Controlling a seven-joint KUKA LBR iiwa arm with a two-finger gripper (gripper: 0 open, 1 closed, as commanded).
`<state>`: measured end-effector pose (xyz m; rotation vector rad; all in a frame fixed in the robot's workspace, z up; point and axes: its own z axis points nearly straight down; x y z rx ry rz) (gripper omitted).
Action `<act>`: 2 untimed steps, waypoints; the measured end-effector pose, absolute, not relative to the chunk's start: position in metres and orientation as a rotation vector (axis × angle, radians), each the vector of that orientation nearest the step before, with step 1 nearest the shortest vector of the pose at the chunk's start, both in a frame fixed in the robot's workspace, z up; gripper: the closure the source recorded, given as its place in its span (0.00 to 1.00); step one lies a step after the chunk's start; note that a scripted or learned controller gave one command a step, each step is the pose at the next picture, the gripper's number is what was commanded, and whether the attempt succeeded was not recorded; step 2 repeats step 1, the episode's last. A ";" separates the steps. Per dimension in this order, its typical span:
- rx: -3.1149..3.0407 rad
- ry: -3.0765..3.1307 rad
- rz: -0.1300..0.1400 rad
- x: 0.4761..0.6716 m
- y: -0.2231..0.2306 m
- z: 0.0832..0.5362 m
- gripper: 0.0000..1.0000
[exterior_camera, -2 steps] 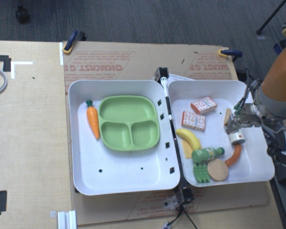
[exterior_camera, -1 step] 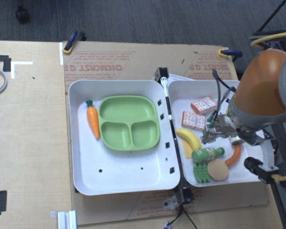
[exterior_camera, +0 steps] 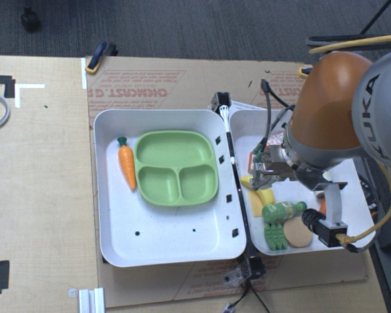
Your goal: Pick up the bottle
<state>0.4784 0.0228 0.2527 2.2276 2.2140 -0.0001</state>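
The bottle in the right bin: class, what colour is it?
Green, with a yellowish label band; the bottle lies on its side in the camera view, below the arm's wrist.

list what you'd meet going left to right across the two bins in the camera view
carrot → green divided plate → divider between the bins → green bottle → arm's orange band
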 end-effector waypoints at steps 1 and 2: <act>2.345 2.090 -0.002 0.478 0.098 0.275 1.00; 2.345 2.090 -0.002 0.478 0.098 0.275 1.00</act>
